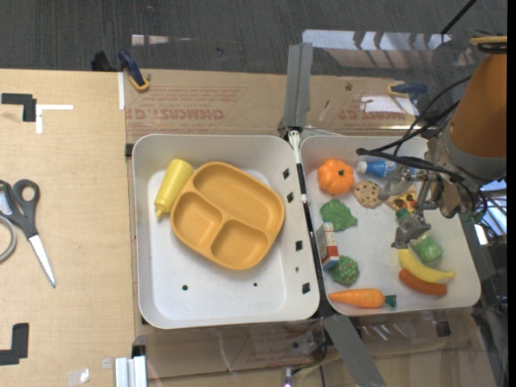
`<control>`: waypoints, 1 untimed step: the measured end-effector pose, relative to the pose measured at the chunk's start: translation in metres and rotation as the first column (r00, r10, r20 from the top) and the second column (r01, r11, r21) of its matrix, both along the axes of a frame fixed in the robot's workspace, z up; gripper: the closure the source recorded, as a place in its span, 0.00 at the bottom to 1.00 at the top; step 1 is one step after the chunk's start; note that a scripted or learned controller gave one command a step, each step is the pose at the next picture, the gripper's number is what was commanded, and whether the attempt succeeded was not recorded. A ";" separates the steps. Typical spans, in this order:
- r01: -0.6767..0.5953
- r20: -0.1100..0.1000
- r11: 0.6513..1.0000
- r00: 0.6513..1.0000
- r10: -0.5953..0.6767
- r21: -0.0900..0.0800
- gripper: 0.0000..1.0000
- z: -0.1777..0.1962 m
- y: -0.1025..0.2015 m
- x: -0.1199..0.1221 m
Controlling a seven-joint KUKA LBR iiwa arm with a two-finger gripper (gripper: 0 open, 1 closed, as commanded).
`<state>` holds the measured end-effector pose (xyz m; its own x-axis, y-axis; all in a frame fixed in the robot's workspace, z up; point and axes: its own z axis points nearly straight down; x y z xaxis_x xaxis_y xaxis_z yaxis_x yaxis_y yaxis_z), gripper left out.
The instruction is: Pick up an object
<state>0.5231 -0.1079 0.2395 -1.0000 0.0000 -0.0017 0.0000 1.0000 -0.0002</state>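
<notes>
Your end effector [413, 234] hovers above the yellow toy banana [425, 266] at the right white bin's [379, 317] four o'clock; I cannot tell its state. You're approaching; next, descend and grip.

Scissors [28, 224] lie on the wooden bench [64, 176] at nine o'clock. A blue clamp [133, 69] sits at eleven o'clock, on the brown cardboard [205, 107] toward twelve.
</notes>
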 end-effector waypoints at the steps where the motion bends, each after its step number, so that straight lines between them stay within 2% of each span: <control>1: 0.046 -0.001 0.999 0.999 -0.046 0.000 0.00 -0.121 -0.048 -0.018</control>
